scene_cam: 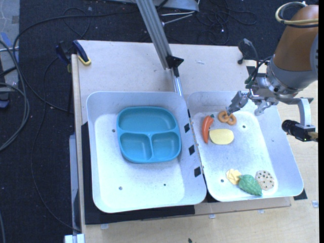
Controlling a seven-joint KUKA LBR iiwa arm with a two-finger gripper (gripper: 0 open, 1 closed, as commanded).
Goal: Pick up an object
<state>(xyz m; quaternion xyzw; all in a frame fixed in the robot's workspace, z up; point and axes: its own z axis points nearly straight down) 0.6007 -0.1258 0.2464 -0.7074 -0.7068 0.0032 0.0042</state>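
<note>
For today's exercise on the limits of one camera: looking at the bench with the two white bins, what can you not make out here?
- Two-finger gripper in the camera view: small and blurred, so its grip state is unreadable.
- Grey and orange arm: cut off by the right edge.
- Small yellow piece: partly covered by the green leafy toy.
- Round speckled cookie-like disc: too small to identify surely.
- Left white bin: floor partly hidden under the blue divided tray.

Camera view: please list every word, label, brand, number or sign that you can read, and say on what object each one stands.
None: no readable text here.
The small black patches on the white plastic bins' shared edge show no legible characters.
The blue divided plastic tray carries no print.
</note>
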